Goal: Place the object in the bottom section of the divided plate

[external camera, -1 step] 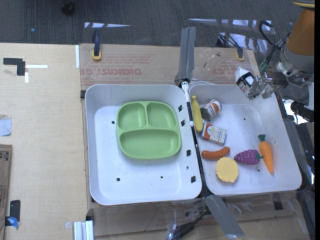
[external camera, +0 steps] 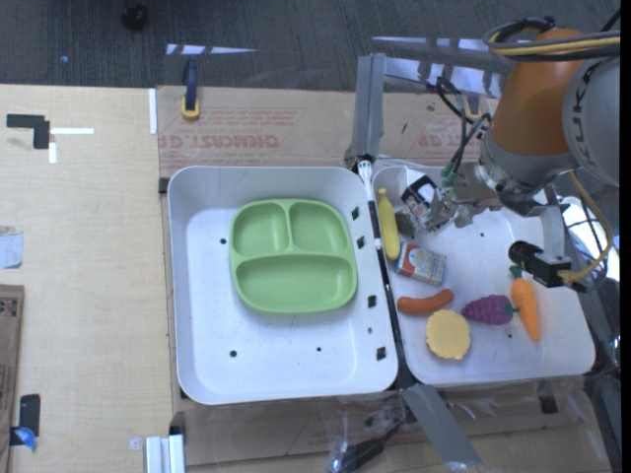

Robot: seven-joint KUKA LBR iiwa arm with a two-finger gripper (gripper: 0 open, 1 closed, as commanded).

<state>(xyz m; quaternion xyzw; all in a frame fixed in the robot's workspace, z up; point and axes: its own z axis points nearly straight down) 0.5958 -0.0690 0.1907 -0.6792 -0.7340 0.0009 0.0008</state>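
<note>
**A:** Where does everything sit right now?

**B:** The light green divided plastic plate (external camera: 293, 256) lies in the left white bin (external camera: 197, 294), its wide bottom section bare. The two-finger gripper (external camera: 426, 211) hovers over the upper left corner of the right white bin (external camera: 562, 348). I cannot tell its state; nothing shows between its tips.

**A:** So which object does it go for?

**B:** My guess is the slim yellow banana (external camera: 387, 225) just beside it, or the small red and white carton (external camera: 421, 264) below. The orange sausage (external camera: 424, 303), yellow round disc (external camera: 449, 334), purple grape bunch (external camera: 488, 309) and orange carrot (external camera: 526, 307) lie further off.

**A:** How should it pick well?

**B:** Come straight down, centred across the object's narrow width, clear of the bin wall. Lift high before crossing the divider, then release low over the plate's wide section.
</note>
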